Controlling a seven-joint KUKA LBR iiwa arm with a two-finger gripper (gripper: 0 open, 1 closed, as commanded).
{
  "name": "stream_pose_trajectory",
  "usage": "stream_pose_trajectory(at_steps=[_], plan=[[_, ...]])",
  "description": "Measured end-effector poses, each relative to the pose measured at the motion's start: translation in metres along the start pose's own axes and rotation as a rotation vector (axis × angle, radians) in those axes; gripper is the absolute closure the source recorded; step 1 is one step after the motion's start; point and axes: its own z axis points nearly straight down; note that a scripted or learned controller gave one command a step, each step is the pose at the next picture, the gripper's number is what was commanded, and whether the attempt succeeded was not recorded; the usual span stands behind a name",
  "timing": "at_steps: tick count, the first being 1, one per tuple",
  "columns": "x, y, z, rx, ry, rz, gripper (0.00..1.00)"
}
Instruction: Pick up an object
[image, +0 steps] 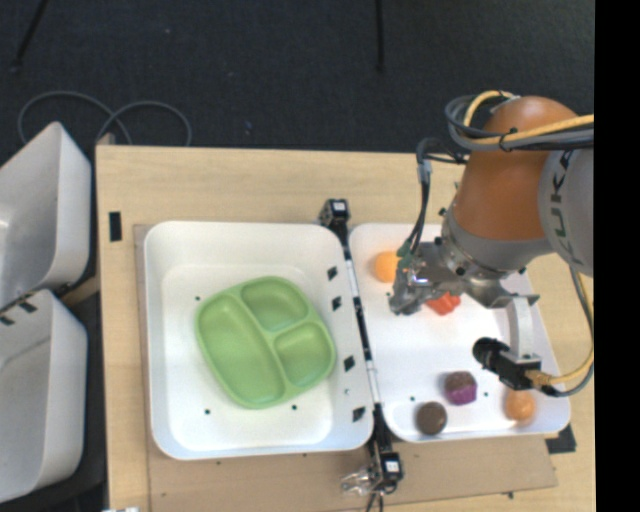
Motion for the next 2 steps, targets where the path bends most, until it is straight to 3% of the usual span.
stream_pose_trajectory(at_steps=[2], plan=[[0.09, 0.003, 0.018, 0.002, 0.0, 0.0, 1.0]])
